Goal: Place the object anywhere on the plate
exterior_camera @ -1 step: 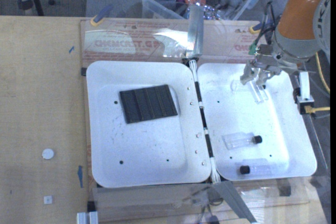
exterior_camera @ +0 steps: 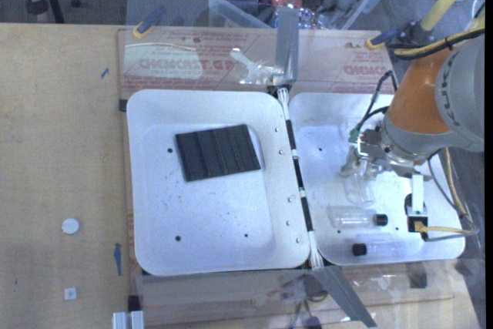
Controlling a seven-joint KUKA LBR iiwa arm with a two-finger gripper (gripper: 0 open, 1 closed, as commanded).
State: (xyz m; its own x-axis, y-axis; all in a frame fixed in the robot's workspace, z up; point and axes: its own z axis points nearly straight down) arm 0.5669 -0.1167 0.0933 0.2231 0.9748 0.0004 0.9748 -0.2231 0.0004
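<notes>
The clear tube [exterior_camera: 353, 217] lay in the right bin [exterior_camera: 323, 136], toward that bin's near edge and apart from its walls. Its long axis ran roughly left to right across the view, with its black cap [exterior_camera: 380, 219] pointing right, toward the arm's side. A second clear tube [exterior_camera: 379, 248] lay just nearer the camera, close to the near rim and roughly parallel, its black end [exterior_camera: 359, 249] pointing left instead.

The gripper [exterior_camera: 360, 170] hung over the middle of the right bin, just beyond the clear tube as the view showed it. Whether it was clenched or released could not be told, since its tip was pale and blurred against the white floor; nothing was plainly seen gripped in it. The grey arm with its orange band [exterior_camera: 416, 100] came in from the right over the bin's far right corner, with cables [exterior_camera: 454, 193] looping over the right rim.

The far left part of the right bin's floor lay bare. The two bins met at a raised seam [exterior_camera: 296, 173].

The plate [exterior_camera: 218, 152], a dark ribbed rectangle, lay flat in the left bin [exterior_camera: 208, 231], in its far half and slightly turned, with bare white floor all round it and the widest room on the near side. It was well apart from both tubes.
</notes>
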